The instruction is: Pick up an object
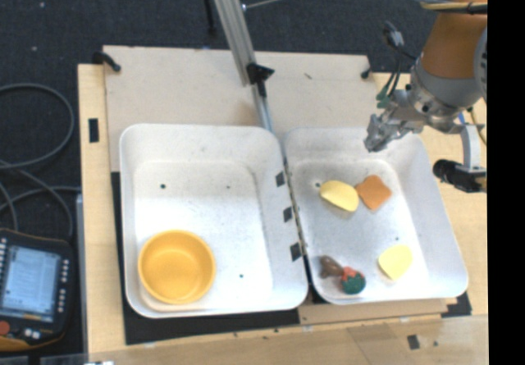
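Note:
The right bin holds a pale yellow oval piece touching an orange-brown block. Nearer the front lie a yellow wedge, a small brown thing and a green and red ball beside it. My gripper hangs over the right bin's back rim, up and to the right of the orange-brown block, apart from every object. Nothing shows between its fingertips.
A yellow bowl sits in the front left corner of the left bin. A slanted metal rail rises from the bench behind the bins. Cables and a pendant lie left of the bench.

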`<state>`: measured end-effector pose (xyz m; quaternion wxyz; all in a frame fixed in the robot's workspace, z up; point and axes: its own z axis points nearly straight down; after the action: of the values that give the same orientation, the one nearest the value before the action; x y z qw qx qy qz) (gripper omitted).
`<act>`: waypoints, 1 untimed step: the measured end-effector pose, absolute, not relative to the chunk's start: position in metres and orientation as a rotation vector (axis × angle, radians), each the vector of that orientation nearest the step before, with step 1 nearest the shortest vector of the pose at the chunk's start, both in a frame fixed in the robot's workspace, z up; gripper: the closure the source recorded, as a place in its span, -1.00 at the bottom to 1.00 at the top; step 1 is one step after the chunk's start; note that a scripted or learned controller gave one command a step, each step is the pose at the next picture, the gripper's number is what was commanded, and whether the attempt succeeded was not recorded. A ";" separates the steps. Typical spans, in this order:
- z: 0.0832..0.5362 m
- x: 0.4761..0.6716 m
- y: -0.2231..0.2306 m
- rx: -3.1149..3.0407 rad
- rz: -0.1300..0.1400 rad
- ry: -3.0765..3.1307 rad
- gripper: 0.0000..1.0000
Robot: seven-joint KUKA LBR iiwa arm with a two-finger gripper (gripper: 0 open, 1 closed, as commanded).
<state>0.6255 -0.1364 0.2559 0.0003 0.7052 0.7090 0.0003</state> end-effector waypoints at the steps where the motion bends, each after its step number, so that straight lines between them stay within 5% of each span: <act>1: 0.262 0.619 -0.081 2.214 0.002 2.229 1.00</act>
<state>0.6194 -0.0807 0.2620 0.0001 0.7047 0.7095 0.0007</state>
